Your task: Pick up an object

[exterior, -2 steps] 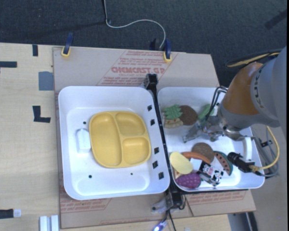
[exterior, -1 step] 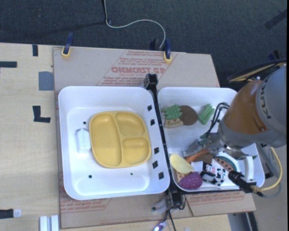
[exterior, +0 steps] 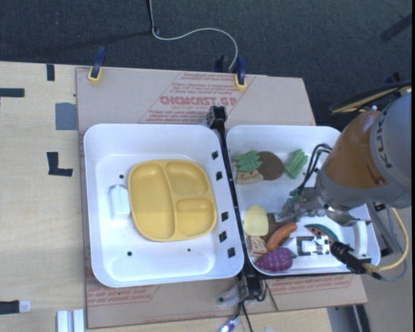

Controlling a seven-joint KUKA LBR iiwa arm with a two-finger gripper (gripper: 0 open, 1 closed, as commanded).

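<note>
The gripper (exterior: 295, 209) is low inside the right bin (exterior: 332, 133), and its tip is in the middle of the toy food. I cannot tell whether it is clenched or released, because the wrist and the dark parts cover that area from above. Nothing is clearly seen gripped by it.

Just beside the tip lies an orange carrot (exterior: 282, 234), slanted, and it seems to be the nearest candidate. Left of the carrot is a pale yellow piece (exterior: 256, 220), and below it a purple grape bunch (exterior: 274, 259). Further up in the same bin there is a brown piece (exterior: 270, 164) with a green leafy piece (exterior: 247, 162) at its left and a green pod (exterior: 296, 162) at its right.

The left bin (exterior: 97, 185) holds a yellow divided tray (exterior: 171, 199) and a small white object (exterior: 118, 200) beside it; these are well apart from the arm.

To do this step well, in my judgement the gripper should come down with the carrot between its two sides, across the thin width and not along the length. The pieces are close together, so a shifted approach can push the yellow piece or the carrot away instead of taking it. A slow vertical lift after closing would show if the grip is real.
</note>
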